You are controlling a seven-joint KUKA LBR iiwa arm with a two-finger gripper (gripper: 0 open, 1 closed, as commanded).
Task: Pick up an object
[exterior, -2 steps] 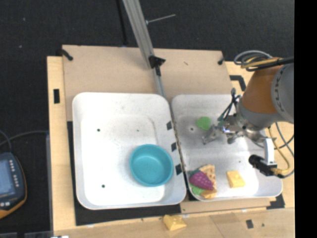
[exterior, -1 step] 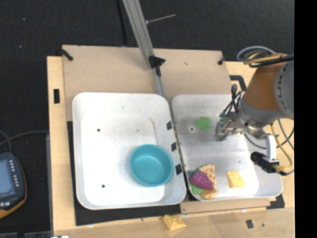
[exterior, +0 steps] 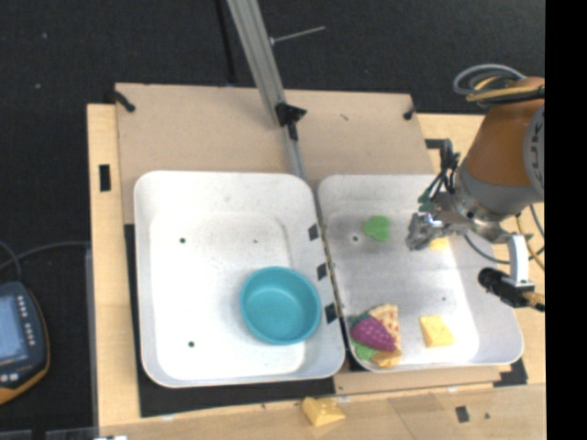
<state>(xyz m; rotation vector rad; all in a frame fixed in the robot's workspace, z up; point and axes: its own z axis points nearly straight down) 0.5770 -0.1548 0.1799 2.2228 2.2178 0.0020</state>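
My gripper [exterior: 421,234] hangs over the right bin [exterior: 404,200], near its upper right part. A small green object [exterior: 376,228] lies in that bin just left of the gripper, apart from it. A yellow piece [exterior: 439,243] peeks out right beside the gripper, on its right. Lower in the same bin lie a yellow block [exterior: 437,331], a purple grape bunch [exterior: 373,332] and a pizza-like slice [exterior: 384,319]. A blue bowl [exterior: 278,304] sits in the left bin [exterior: 183,218].
A metal pole [exterior: 260,58] slants down to the gap between the bins. A yellow wedge [exterior: 322,412] lies on the bench below the bins. A handheld pendant [exterior: 18,337] rests at the far left.
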